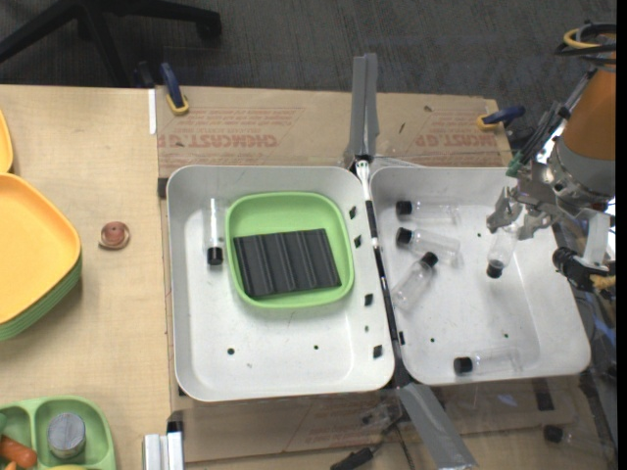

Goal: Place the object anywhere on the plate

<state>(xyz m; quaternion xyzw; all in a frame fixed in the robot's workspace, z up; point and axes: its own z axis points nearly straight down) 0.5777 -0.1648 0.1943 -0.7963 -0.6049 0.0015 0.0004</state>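
The gripper (511, 221) stood at the right of the frame, over the right bin (549, 355). Its fingers closed on a clear vial (499, 256), black cap down; the glass was hard to trace against the white. The green plate (287, 213), in the left bin (196, 360), carried a dark ridged slab (285, 261).

beyond my bench the floor is dark grey carpet (411, 18), and the black legs of an office chair (108, 8) reach in at the far left. the bench top (88, 145) is pale wood, with brown cardboard (265, 130) spread across it and held by blue and yellow clamps (174, 91) along the far edge. the light is even and soft.
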